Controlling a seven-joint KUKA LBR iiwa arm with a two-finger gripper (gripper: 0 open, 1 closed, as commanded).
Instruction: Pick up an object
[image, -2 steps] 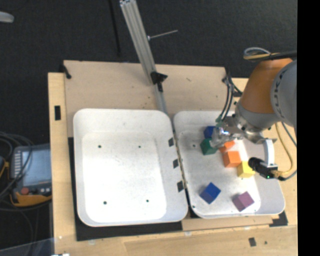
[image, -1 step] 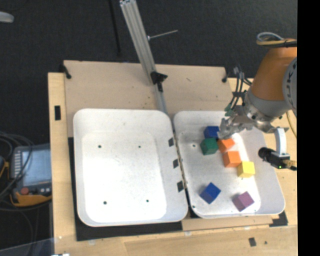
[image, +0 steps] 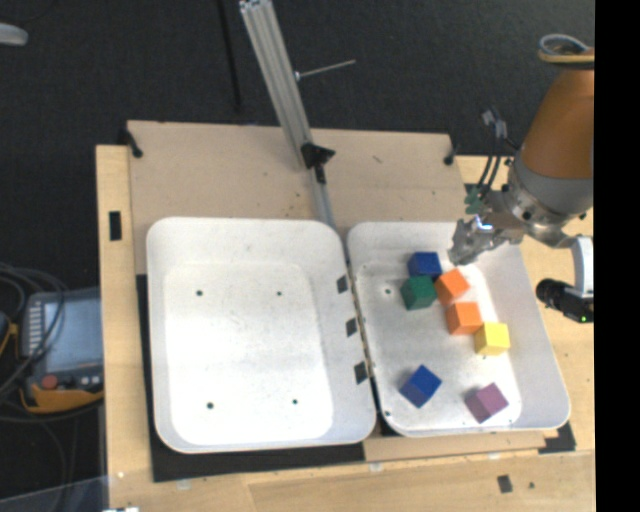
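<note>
Claw (image: 468, 243) above matte cubes in smooth white bin (image: 535, 405)

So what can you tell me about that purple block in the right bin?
The purple block is a small cube with a matte, evenly coloured surface; wood or foam, I can't tell which. It lies flat on the floor of the right bin, near its front right corner, turned slightly askew to the bin's edges. Nothing touches it: the blue block sits apart to its left, the yellow block apart behind it. The gripper is far off, at the bin's back.
</note>
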